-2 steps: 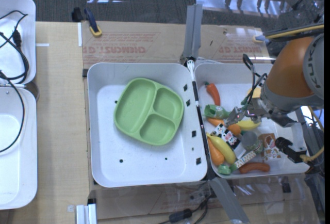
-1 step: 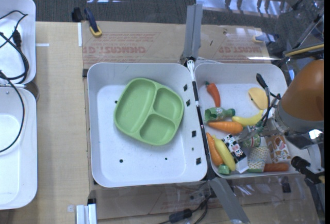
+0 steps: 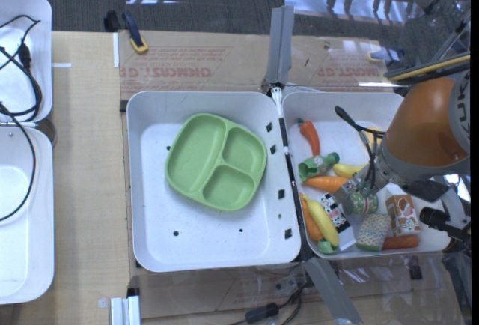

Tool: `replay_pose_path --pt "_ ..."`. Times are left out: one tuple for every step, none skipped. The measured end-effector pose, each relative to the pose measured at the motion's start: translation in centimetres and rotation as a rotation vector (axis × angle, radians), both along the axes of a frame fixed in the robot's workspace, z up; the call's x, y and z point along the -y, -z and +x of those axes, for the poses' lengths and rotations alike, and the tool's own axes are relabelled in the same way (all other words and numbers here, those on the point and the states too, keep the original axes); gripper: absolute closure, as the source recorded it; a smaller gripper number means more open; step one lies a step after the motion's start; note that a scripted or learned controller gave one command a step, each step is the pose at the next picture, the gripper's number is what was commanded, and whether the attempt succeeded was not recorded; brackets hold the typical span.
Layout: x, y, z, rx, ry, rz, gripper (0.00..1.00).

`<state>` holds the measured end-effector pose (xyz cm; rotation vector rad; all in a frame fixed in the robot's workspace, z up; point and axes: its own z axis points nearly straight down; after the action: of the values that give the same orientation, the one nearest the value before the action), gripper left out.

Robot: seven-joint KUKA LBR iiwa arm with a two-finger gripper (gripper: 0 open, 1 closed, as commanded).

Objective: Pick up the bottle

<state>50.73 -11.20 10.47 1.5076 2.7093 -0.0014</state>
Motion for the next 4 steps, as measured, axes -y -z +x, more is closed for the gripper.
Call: replay_pose_path --pt "4.4 1.3 3.2 -0.035 -0.137 0.017 0.0" --pt "10.6 1.2 7.8 -0.032 0.183 0.028 0.0" --pt "9.7 0.7 6.4 -0.034 0.03 0.021 0.0" --pt "4.4 1.3 2.4 -0.037 -0.144 0.018 0.0"
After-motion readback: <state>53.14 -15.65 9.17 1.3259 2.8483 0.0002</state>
